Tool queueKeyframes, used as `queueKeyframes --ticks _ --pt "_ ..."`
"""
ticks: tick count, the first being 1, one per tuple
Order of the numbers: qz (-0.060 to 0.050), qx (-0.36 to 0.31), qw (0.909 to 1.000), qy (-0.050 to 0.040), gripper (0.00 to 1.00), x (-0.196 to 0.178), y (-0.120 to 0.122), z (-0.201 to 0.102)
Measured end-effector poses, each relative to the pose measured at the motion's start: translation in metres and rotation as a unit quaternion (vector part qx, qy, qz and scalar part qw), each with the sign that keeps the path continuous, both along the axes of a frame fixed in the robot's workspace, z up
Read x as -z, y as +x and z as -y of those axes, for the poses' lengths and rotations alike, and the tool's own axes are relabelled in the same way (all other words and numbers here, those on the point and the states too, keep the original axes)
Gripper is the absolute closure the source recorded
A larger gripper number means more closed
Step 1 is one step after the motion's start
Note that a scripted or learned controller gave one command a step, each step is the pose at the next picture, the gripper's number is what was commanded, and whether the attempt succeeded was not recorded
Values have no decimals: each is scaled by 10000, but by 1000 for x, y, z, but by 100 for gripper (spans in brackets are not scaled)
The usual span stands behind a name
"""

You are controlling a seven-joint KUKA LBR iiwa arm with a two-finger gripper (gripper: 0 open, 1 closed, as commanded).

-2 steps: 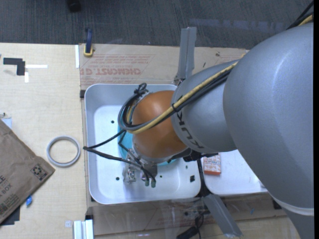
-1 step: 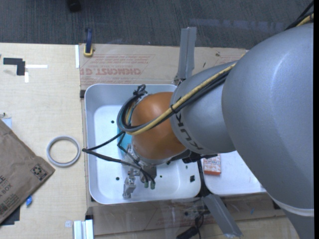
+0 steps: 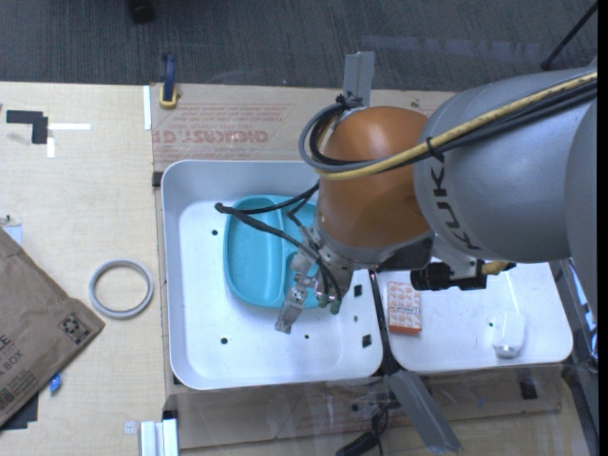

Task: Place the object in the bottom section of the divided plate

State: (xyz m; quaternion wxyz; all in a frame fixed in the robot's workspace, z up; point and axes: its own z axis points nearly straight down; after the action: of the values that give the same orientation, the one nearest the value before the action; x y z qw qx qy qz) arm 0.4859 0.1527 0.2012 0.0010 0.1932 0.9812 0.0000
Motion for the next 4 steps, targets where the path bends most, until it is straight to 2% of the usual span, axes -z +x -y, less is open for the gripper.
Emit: queueKeyframes --ticks 1,2,3,4 --pt "14 28 10000 2 100 -9 2 2" --pt "-5 -1001 9950 -2 100 -6 16 -73" --pt "-6 -1477 9890 -5 100 -171 71 -52" --pt "-7 -1482 9890 -5 0 -171 71 -52"
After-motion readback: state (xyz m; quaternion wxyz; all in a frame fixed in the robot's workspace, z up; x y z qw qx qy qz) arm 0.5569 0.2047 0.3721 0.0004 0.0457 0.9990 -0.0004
